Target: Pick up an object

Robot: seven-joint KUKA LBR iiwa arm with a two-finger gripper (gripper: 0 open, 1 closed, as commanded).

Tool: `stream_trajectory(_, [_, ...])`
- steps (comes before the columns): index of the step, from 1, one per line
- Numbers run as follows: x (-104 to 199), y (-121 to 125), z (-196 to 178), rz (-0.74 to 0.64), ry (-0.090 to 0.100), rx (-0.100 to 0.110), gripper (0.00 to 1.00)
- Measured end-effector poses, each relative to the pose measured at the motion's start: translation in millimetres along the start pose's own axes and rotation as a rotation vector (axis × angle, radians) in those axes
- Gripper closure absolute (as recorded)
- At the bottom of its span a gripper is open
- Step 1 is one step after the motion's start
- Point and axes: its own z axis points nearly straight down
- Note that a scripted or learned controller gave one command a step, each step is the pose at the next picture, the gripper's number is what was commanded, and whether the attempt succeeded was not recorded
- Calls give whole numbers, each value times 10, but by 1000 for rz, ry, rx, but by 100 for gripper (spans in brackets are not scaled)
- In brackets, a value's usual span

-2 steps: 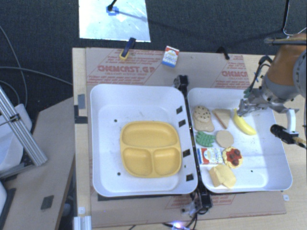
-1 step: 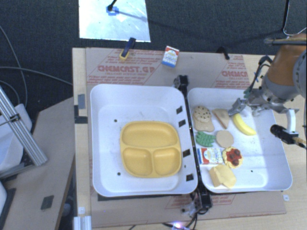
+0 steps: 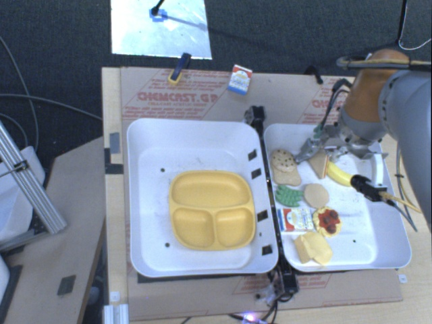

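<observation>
a yellow three-compartment plastic tray point(image 3: 212, 208) lies in the left white bin point(image 3: 145, 154). the right white bin point(image 3: 388, 248) holds toy foods; at its twelve o'clock the gripper point(image 3: 316, 147) hangs above a tan bread-like wedge point(image 3: 319, 165), its state i cannot tell.

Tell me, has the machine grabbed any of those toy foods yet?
Not yet, it seems. The end effector hangs low over the right bin, by the cookie and banana, both lying in the bin. Gripping and lifting one remain. The yellow tray sits in the left bin.
</observation>
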Motion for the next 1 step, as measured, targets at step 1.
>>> stream_trajectory(1, [-25, 0, -116, 2, -1, -2, 100])
